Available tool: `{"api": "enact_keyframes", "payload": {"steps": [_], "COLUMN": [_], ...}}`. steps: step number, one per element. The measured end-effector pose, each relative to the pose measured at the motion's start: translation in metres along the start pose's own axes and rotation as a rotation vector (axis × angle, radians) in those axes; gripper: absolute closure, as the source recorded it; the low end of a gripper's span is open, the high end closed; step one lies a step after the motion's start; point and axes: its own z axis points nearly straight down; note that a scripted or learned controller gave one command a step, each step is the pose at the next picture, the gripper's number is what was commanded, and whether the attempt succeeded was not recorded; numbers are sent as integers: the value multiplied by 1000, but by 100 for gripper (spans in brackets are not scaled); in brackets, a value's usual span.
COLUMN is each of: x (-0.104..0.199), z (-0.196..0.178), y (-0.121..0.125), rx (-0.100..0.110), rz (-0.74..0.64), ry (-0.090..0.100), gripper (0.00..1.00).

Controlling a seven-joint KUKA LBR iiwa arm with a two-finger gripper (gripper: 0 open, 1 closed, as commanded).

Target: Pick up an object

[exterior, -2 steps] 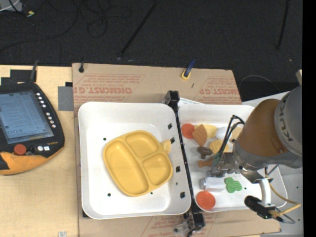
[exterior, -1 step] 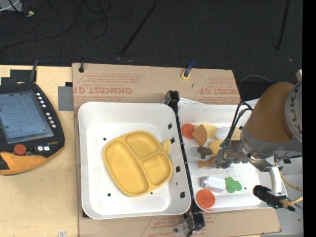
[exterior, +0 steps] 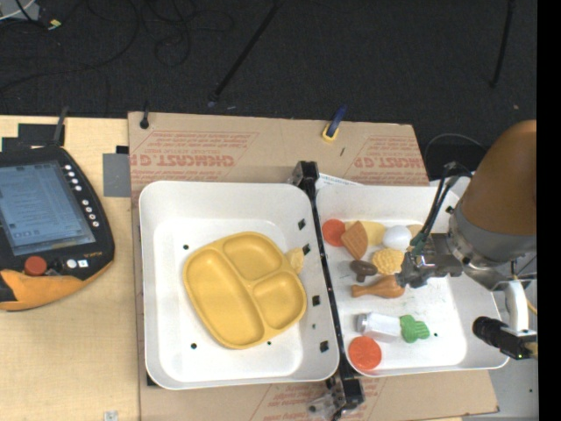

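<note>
The gripper [exterior: 412,273] hangs low in the right bin [exterior: 456,340], at the thick end of a toy chicken drumstick [exterior: 379,289]; how far it is open cannot be told. Just left lies a yellow waffle piece [exterior: 387,260], a white egg [exterior: 398,237] above it, a green broccoli [exterior: 414,329] below.

two white bins [exterior: 158,235], one yellow divided plate [exterior: 245,288], roughly nine toy foods [exterior: 379,288]

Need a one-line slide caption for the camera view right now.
KUKA gripper hovers over toy food in the right bin; a yellow divided plate lies in the left bin.
</note>
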Motion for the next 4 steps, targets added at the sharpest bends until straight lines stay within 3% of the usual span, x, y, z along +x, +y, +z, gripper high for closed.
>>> {"api": "enact_keyframes", "payload": {"steps": [1, 3, 4], "x": [-1, 85, 131], "z": [-9, -2, -16], "y": [0, 33, 57], "rx": [3, 5, 3], "rz": [-1, -3, -3], "ry": [1, 2, 2], "gripper": [100, 100, 100]}}
